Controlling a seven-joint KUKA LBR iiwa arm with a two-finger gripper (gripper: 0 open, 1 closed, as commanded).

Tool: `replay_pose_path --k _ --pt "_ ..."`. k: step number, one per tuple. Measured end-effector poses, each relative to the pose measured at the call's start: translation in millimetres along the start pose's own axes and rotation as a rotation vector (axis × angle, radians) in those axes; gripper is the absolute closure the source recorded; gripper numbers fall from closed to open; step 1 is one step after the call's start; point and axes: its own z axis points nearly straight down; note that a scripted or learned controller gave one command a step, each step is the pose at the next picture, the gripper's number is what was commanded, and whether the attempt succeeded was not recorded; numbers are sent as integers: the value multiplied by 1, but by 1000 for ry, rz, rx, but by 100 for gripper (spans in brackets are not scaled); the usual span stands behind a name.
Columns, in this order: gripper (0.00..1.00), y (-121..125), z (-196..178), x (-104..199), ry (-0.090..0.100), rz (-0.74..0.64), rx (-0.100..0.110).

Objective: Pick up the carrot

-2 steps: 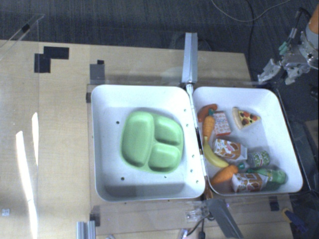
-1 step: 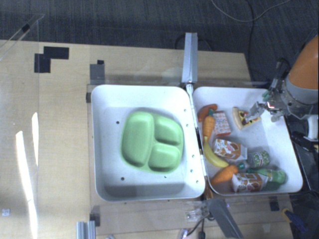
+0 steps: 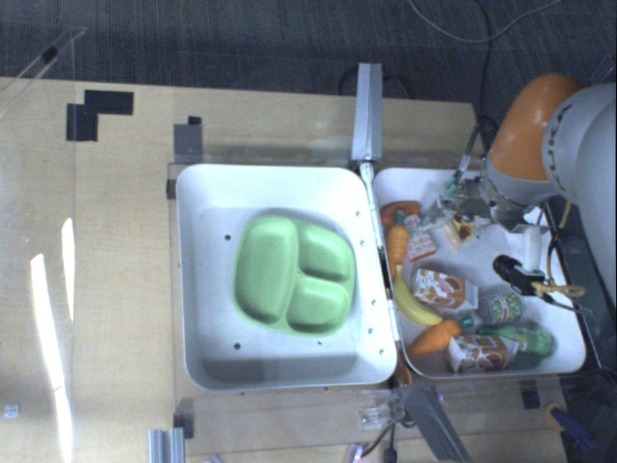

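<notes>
**A:** What is hard to make out?

**B:** The end effector (image 3: 466, 212), up and to the right of the banana (image 3: 413, 304). It is a knot of small parts against white, so I cannot tell how far open it is or whether it has hold of anything. A small yellow-and-red thing (image 3: 466, 230) sits right under it, but I cannot say if they touch. The grey arm (image 3: 583, 143) is cut off at the view's right edge. Straight above the banana, an orange elongated thing (image 3: 396, 245) stands against the bin wall. It is too blurred to name.

**A:** And the bins?

**B:** The banana lies in the right bin (image 3: 571, 357), against its left wall. The carrot (image 3: 434, 338) is just below the banana, near its lower end, lying tilted with the narrow tip toward the lower left. A juice carton (image 3: 476, 353) is just beside its thick end, lower right of the banana. A green bottle (image 3: 525, 340) lies beyond the carton. A printed snack packet (image 3: 440, 288) lies just right of the banana, and a green can (image 3: 502, 307) is farther right. A smaller packet (image 3: 421, 247) and a red thing (image 3: 400, 209) are above the banana. Left of the banana, past the wall, the left bin (image 3: 207, 287) holds a green divided tray (image 3: 294, 273). Both bins sit on the pale wooden desk (image 3: 106, 287).

**A:** The arm's pose?

**B:** It reaches in from the upper right of the banana, its orange band (image 3: 528, 128) above the wrist. The end effector is low over the bin's upper part, well apart from the carrot.
</notes>
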Motion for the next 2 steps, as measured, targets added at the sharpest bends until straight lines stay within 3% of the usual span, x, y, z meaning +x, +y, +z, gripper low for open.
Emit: replay_pose_path --k 1,2 --pt "0 -47 7 -29 4 -278 13" --pt "0 -101 5 29 8 -347 12"
